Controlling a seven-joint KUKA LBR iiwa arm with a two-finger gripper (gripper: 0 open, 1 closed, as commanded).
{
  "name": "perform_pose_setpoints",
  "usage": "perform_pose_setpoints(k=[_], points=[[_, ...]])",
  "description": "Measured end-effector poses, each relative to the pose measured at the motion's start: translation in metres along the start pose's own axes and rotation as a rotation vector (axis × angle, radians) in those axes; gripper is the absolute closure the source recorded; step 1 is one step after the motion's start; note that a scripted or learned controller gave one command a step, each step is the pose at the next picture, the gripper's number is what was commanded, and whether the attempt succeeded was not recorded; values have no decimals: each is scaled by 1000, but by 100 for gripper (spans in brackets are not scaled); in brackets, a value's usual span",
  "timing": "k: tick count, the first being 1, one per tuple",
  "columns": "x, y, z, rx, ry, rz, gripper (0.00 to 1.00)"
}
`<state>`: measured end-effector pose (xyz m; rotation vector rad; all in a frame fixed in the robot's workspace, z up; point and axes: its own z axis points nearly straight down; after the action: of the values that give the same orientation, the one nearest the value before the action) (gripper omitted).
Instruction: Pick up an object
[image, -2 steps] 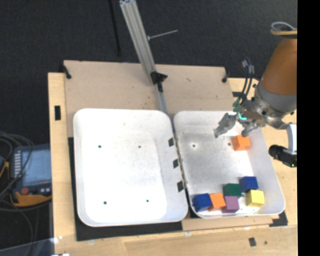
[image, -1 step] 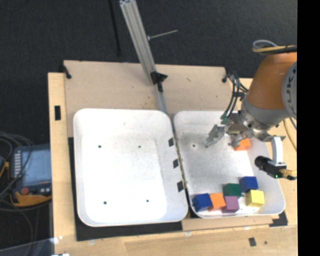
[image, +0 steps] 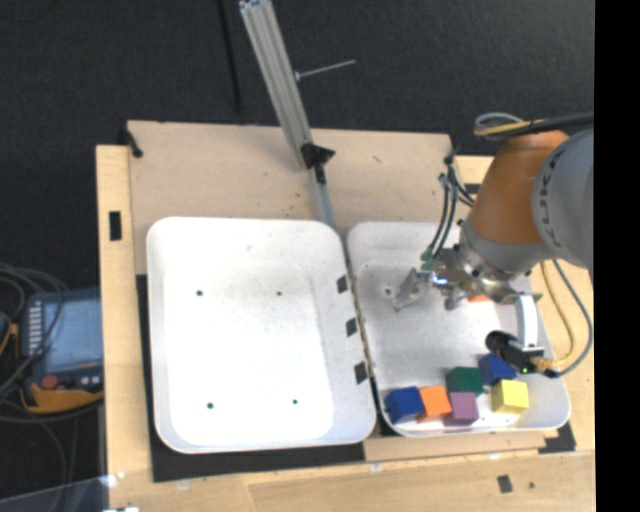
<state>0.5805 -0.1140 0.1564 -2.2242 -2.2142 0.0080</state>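
blocks (image: 455, 398) near; tool (image: 408, 290) perhaps bare above.

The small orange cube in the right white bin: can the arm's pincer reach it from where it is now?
Probably yes. The small orange cube lies near the front wall of the right white bin, with a blue cube and a purple cube close beside it. The pincer is above bare floor; neighbours may crowd it.
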Motion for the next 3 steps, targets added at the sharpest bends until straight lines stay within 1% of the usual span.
perform_pose_setpoints(k=[1, 2, 3], points=[[0, 2, 61, -7, -2, -1, 0], [-1, 3, 47, -12, 1, 8, 100], [0, 8, -17, -14, 0, -6, 100]])
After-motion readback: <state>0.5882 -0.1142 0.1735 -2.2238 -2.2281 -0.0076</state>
